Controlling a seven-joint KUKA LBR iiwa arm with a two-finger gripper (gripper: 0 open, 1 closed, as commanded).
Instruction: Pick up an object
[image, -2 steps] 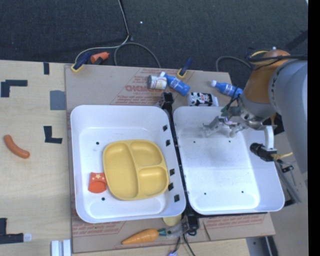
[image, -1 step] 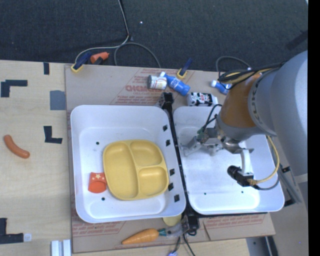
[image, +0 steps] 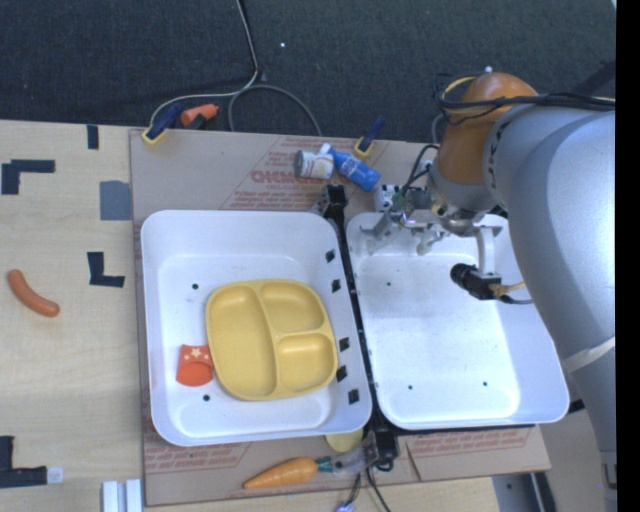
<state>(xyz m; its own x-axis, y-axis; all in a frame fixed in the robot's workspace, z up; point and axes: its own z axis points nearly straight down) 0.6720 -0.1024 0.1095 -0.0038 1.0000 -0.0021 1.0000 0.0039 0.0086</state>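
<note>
The arm (image: 560, 260) is reaching in over the right bin (image: 450, 400), and the gripper (image: 415, 225) is sitting up at that bin's far rim, its metal parts tangled with cables. From this slanted look down there is no telling whether it is spread or closed, and nothing is showing in its grasp.

The candidates are lying well off to the gripper's side, in the left bin (image: 165, 240): a yellow divided plate (image: 270, 335) is resting flat in the middle, and a small orange-red piece (image: 195, 365) is sitting just beside the plate's far edge. My guess is that small piece is the easier catch, since the plate is lying broad and flat with little for two fingers to bite.

Just beyond the gripper, outside the bins, a blue and white bottle (image: 335, 165) is lying on the cardboard. A toy carrot (image: 285, 472) is resting on the worktop past the near rim, and a sausage-shaped toy (image: 32, 293) is lying far across on the wood, probably out of play
</note>
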